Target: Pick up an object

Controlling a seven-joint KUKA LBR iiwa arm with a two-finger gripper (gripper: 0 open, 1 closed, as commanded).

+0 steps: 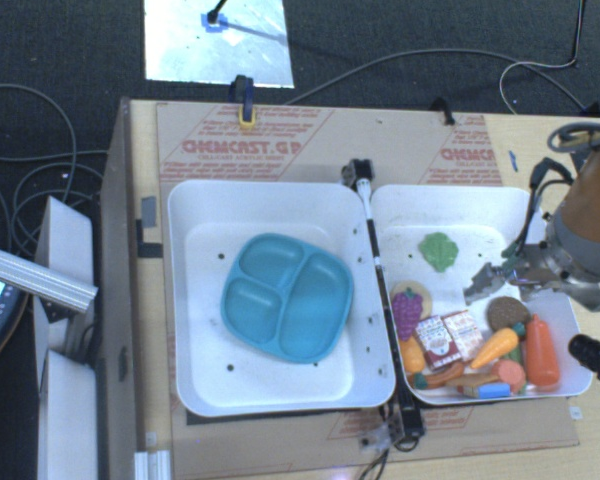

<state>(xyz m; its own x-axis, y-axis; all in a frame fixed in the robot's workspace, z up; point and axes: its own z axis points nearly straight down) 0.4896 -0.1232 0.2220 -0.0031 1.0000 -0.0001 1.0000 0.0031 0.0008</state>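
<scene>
Dark carpet and loose cables surround your bench (310, 128) with its two white bins. Your nearest candidate, the brown round toy (506, 313), lies just below and a touch right of the fingers (483, 284) in the right bin (460, 206), with the orange carrot (496, 348) slanting beyond it. I cannot tell whether they are spread or closed. Above-left sits the green leafy piece (439, 251), apart.

A blue divided plate (286, 297) lies in the left white bin (190, 268), well away to the left of the pincer (483, 285). Beyond the surface (310, 133), a shiny metal sheet (217, 26) rests on dark carpet, with black cables (40, 158) trailing farther left.
</scene>
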